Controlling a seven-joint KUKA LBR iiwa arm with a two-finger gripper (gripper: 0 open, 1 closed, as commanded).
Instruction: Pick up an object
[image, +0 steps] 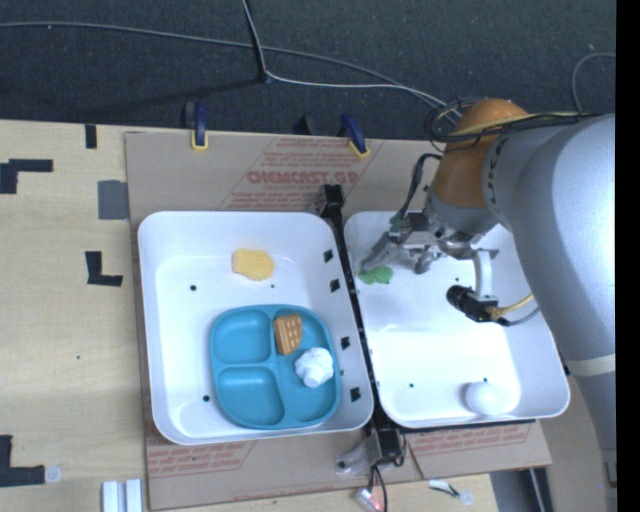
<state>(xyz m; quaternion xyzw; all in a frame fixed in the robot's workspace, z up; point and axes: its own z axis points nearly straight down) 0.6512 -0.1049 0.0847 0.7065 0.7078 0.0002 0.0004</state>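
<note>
Cardboard sheet (290, 180) under the bins carries red, reversed-looking print.

bins 2 (160, 300) | blue tray 1 (240, 390) | small items 5 (253, 264)

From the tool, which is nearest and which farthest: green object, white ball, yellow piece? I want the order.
Measured from the tool:
1. Green object, right bin, just beside it.
2. Yellow piece, left bin, upper part.
3. White ball, right bin, near front corner.
</note>
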